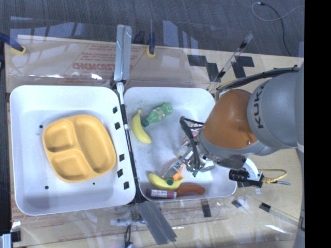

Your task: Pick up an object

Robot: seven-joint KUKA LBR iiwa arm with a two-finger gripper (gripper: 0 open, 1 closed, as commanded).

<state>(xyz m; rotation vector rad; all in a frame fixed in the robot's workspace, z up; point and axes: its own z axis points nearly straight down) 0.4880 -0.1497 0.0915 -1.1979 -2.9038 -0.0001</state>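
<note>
Gripper (pixel 182 165) is lowered into the right bin (pixel 207 94), just above a banana (pixel 161 180); nothing is lifted. Whether it is apart or together cannot be told.

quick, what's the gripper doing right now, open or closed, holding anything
Gripper: low in the right white bin, just above the yellow toy banana and small orange piece; open or closed cannot be told.
</note>
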